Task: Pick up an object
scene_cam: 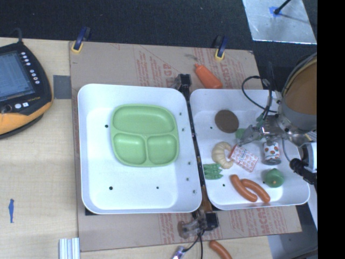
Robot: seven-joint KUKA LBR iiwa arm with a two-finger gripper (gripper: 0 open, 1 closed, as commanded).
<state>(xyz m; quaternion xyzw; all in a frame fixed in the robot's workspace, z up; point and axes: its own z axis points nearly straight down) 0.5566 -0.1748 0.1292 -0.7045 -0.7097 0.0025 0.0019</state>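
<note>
Overhead, the grey arm is reaching in from the right over the right-hand bin (302,198), its gripper (249,136) hanging low above the bin's middle, just above a small red-and-white packet (245,158). Whether the tool is open or closed cannot be told at this angle, and nothing is visibly sitting between its tips.

Objects are lying scattered across that bin: a brown round disc (227,121) near the upper left, a cream-coloured croissant-like pastry (221,154) just left of the packet, a bit of green leafy toy food (212,171) by the bin's left wall, two orange sausages (250,189) resting side by side along the lower edge, a green round item (274,177) to their right, and a small patterned can (272,151) standing upright near the wrist.

Beside it, the left-hand bin (97,193) is holding a green divided plate (144,135). An orange carrot-shaped toy (207,76) is lying on the cardboard just beyond the right bin's top edge, and a tablet-like pendant (19,88) is resting at the far left of the bench.
</note>
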